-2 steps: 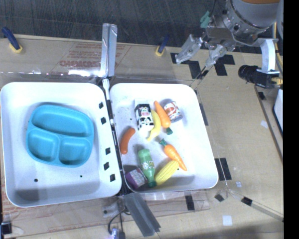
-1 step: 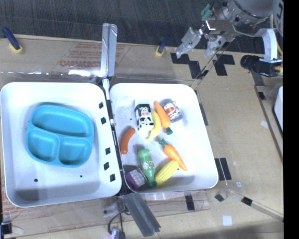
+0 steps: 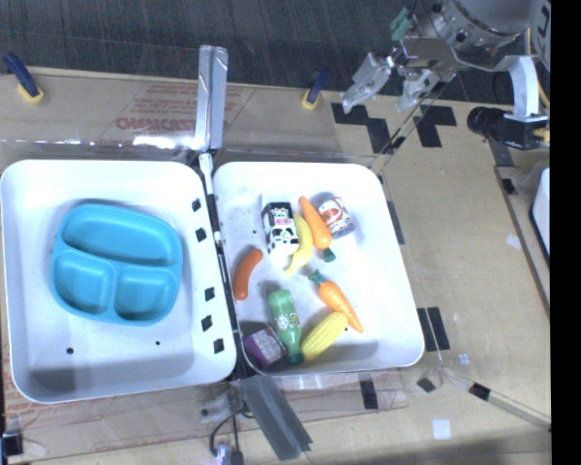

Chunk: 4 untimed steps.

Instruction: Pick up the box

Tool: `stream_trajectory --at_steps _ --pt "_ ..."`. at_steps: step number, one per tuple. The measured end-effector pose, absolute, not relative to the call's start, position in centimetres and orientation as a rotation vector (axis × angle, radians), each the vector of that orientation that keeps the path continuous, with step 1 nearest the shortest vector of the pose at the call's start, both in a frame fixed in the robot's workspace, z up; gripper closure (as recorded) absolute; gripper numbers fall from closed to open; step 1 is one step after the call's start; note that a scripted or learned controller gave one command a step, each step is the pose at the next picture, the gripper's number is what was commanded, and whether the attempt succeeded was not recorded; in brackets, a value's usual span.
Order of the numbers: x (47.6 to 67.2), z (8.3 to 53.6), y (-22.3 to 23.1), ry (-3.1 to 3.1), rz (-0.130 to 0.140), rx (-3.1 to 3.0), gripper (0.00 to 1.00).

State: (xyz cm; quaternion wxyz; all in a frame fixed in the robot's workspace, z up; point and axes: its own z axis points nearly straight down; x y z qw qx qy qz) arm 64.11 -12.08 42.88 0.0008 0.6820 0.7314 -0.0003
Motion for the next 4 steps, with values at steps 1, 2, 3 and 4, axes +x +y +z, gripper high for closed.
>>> stream_trajectory --at_steps 1,2,3,4 --pt "64.2 44.0 -11.9 2.303 -0.002 2.132 1.0" --pt "64.2 44.0 -11.9 2.304 -0.002 2.131 0.0" --pt "51.1 44.3 -9.9 2.006 -0.003 2.42 0.0" --pt "51.1 45.3 -9.8 2.016 -0.006 2.413 1.0"
